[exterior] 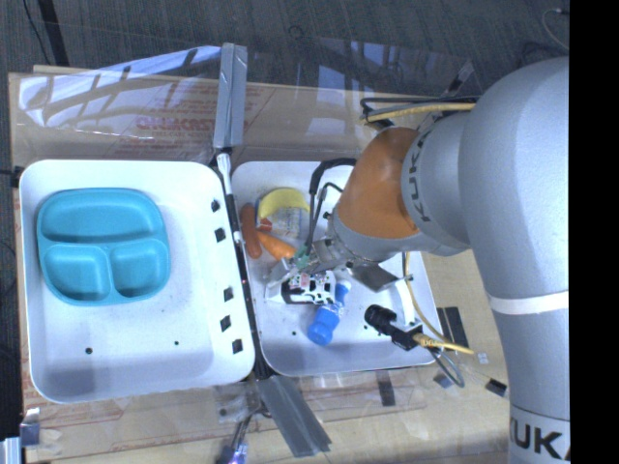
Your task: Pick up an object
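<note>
My gripper (311, 259) is low inside the right bin (290, 356), under the orange band of the arm, amid a small pile of objects. Beside it on the left lie an orange carrot-shaped piece (276, 246) and a reddish sausage-shaped piece (249, 225). A yellow rounded object (280, 202) sits behind them, toward the bin's far wall. Just in front of the gripper rests a white item with coloured print (314, 286), and a blue cylinder (323, 326) lies nearer the front wall. The arm hides the right part of this bin.
The left bin (116, 365) holds a teal divided tray (102, 243) at its far left. A ridge with black clips (230, 288) separates the two bins. The big grey arm (513, 191) covers the right side of the bench.
</note>
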{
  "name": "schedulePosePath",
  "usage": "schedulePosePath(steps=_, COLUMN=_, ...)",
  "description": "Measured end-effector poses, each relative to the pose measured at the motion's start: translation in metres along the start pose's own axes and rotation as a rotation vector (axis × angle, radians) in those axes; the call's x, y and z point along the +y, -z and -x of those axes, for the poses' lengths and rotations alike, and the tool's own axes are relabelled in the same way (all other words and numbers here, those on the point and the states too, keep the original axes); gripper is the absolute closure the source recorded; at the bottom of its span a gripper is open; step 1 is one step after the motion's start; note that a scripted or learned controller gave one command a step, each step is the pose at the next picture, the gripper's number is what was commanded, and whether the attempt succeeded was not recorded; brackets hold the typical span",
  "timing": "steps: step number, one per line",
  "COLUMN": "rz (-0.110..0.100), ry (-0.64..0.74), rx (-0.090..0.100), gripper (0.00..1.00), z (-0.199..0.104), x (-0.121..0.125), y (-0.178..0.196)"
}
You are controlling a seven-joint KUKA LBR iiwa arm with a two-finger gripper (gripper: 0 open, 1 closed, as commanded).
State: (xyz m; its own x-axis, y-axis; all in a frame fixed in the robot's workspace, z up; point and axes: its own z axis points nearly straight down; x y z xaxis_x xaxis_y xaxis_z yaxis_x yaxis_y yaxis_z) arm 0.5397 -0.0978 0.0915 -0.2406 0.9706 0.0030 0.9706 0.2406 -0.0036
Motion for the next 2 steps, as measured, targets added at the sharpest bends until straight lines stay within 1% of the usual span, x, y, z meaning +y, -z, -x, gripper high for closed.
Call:
schedulePosePath(steps=1, rz=-0.001, ry=0.003, rx=0.0, gripper=1.0, z=0.001, x=0.0, y=0.01)
schedulePosePath(steps=2, rz=0.003, ry=-0.042, rx=-0.003, gripper=1.0, z=-0.005, x=0.091, y=0.101)
